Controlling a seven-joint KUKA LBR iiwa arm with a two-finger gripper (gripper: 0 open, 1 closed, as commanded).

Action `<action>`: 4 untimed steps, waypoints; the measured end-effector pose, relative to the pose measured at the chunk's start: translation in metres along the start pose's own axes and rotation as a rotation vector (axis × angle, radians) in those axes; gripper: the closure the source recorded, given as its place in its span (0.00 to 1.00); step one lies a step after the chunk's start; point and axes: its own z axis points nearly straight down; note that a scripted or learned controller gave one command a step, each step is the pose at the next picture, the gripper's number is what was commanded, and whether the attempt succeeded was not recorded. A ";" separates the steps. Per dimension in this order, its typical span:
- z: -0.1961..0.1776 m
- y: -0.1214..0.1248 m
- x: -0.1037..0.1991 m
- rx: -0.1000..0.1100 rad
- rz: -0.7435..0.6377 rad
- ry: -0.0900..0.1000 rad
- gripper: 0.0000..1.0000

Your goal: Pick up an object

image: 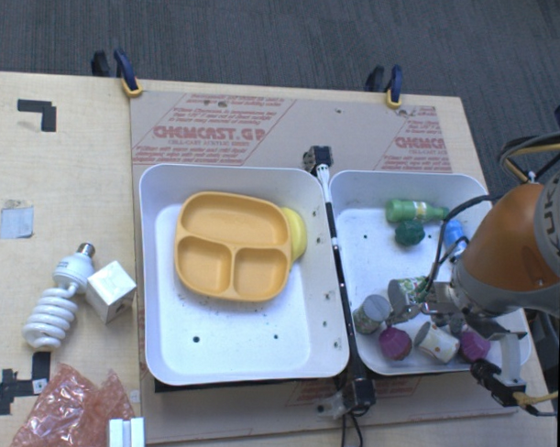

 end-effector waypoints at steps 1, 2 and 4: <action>-0.010 0.001 -0.001 -0.003 0.002 -0.001 1.00; -0.100 0.051 0.059 -0.002 -0.003 -0.001 1.00; -0.074 0.048 -0.003 0.000 -0.002 -0.001 0.00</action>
